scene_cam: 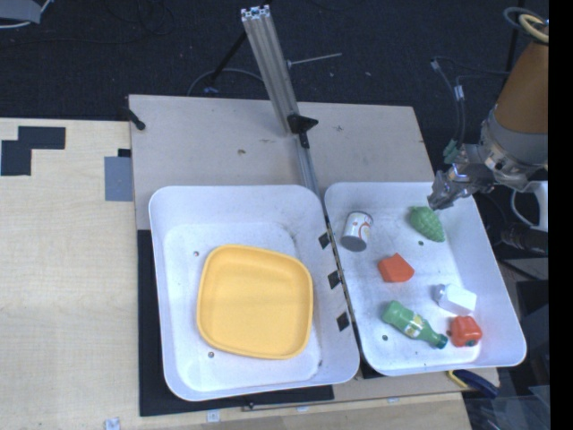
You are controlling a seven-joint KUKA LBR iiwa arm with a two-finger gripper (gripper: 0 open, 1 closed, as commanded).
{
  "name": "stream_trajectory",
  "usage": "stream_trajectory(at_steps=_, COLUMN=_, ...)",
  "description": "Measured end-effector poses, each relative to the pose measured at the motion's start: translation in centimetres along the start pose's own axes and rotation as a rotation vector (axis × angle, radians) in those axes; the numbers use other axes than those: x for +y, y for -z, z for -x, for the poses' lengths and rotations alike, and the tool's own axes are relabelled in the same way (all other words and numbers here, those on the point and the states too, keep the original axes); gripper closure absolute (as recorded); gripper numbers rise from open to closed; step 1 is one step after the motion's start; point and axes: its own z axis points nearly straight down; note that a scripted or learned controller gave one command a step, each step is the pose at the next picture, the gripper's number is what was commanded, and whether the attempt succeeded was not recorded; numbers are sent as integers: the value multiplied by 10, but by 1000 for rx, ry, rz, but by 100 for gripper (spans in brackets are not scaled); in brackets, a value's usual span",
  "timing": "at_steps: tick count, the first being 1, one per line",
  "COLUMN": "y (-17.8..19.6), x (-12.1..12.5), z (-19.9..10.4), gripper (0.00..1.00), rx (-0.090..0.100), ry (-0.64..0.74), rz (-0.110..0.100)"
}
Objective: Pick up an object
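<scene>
Gripper (445, 195) hovering over right bin's (501, 280) rim by green toy (428, 223); finger state: can't tell, nothing visibly held. Risk: clipping rim, toy sliding away.

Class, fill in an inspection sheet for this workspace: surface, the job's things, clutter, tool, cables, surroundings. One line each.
Surface: bench bearing left bin and right bin, side by side.
Job's things: right bin holds a can, green lump, orange block, green bottle, white piece, red-orange toy; left bin holds a yellow plate.
Clutter: nothing seen.
Tool: tool above the right bin's far edge, near the green lump; nothing seen held.
Cables: cables on the dark floor behind the bench.
Surroundings: metal rail slanting over the bench; wooden table at left.
</scene>
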Motion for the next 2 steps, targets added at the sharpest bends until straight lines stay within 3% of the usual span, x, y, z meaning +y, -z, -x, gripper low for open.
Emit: stream_trajectory(at_steps=2, y=-14, x=-37, z=-99, gripper=100, rx=2, ry=3, rz=-6)
